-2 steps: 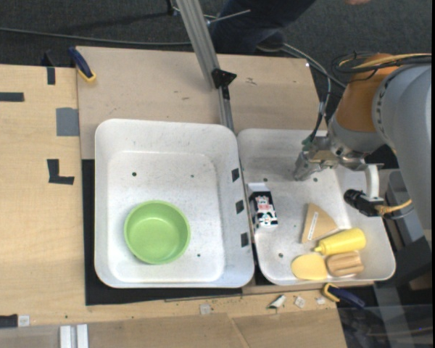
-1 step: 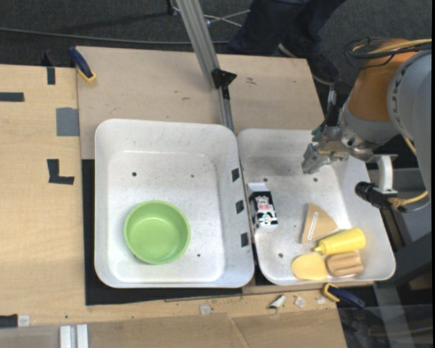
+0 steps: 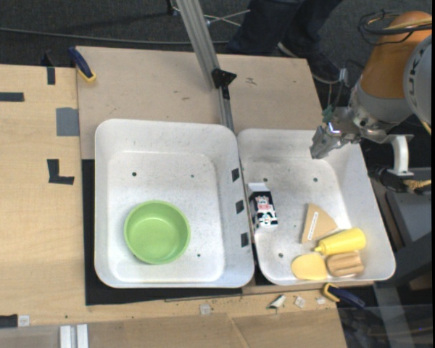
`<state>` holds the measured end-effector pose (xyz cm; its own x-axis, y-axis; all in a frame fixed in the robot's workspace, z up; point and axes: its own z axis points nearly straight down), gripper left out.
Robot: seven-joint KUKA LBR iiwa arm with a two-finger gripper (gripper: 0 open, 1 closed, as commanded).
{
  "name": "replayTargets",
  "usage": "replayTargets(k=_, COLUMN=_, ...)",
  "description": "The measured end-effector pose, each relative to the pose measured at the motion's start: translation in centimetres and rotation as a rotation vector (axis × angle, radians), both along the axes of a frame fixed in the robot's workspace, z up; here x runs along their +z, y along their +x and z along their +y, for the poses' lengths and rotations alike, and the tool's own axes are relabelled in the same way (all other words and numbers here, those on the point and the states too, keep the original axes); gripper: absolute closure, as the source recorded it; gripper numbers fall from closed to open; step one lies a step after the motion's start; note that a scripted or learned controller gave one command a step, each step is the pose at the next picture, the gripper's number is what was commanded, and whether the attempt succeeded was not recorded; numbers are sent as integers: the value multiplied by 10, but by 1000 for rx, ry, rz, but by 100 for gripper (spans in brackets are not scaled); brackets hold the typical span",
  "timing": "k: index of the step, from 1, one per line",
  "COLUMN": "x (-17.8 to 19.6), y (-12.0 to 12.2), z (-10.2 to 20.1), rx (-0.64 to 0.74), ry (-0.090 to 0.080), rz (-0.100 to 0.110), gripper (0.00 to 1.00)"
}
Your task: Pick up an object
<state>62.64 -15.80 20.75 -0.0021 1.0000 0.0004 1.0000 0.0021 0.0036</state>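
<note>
Arm [image 3: 391, 71] bent over rt bin [image 3: 290, 154], fingers [image 3: 323, 142] pointing down-left.

The bins [image 3: 167, 133] looked like matt, speckled white plastic; the green bowl [image 3: 157, 231] was smooth plastic; the bench [image 3: 29, 194] was pale matt wood

Light reads even and fairly bright from overhead. I see only soft shadows inside the green bowl [image 3: 156, 231] and along the bin [image 3: 109, 194] wall holding it. No harsh glare. Image slightly soft and grainy; floor beyond the bowl's bin goes dark.
</note>
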Motion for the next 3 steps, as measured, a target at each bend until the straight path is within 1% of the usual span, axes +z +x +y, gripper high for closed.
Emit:
replayTargets(k=1, x=65, y=6, z=1, rx=0, ry=0, rz=-2, gripper=100)
replayTargets(k=2, x=69, y=6, z=1, rx=-1, ry=-1, rz=4, gripper=100)
replayTargets(k=3, x=68, y=-15, z=56, rx=3, ry=2, rz=7, gripper=100)
